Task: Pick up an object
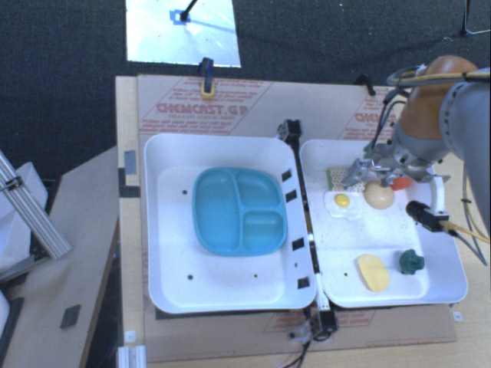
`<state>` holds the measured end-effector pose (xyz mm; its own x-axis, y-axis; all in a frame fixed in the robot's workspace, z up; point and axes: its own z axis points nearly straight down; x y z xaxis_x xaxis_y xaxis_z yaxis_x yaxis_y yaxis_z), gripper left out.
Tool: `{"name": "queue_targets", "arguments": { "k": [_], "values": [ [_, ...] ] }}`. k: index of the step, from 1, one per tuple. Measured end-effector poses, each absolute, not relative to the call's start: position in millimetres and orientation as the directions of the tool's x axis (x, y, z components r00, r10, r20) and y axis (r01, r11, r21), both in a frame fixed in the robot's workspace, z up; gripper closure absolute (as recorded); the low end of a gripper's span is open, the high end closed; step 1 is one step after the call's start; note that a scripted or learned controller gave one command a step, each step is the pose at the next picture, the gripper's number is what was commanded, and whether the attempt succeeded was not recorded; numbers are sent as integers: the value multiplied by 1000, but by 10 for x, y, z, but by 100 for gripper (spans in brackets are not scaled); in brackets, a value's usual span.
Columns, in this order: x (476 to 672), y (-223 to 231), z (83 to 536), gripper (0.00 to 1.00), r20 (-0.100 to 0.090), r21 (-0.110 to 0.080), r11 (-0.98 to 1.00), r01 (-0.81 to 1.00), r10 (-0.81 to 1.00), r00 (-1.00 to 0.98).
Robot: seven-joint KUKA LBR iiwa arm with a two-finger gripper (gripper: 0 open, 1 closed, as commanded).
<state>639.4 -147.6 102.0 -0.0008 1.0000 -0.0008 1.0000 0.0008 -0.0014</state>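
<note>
The right bin (pixel 453 278) holds several small objects. A fried-egg toy (pixel 342 203) lies near its left wall, with a beige rounded object (pixel 379 197) just to its right. A yellow oblong piece (pixel 373 272) and a dark green object (pixel 411 261) rest near the bin's front. A bit of orange (pixel 400 182) peeks out beside the beige object, and a green-edged patch (pixel 334 177) lies at the back left. My gripper (pixel 370 172) hangs low over the back of this bin, directly above the beige object and the egg toy. Nothing is visibly lifted.
A blue divided plate (pixel 236 211) lies in the left bin (pixel 165 282). A black-clipped divider (pixel 299 205) separates the bins. The grey arm with its orange band (pixel 437 98) reaches in from the right, and a black part with cables (pixel 426 215) hangs over the right bin.
</note>
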Motion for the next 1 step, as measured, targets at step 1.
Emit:
{"name": "queue_targets", "arguments": {
  "k": [1],
  "values": [
    [6463, -1483, 949, 0, -4, 19, 4, 1000, 1000, -4]
  ]
}}
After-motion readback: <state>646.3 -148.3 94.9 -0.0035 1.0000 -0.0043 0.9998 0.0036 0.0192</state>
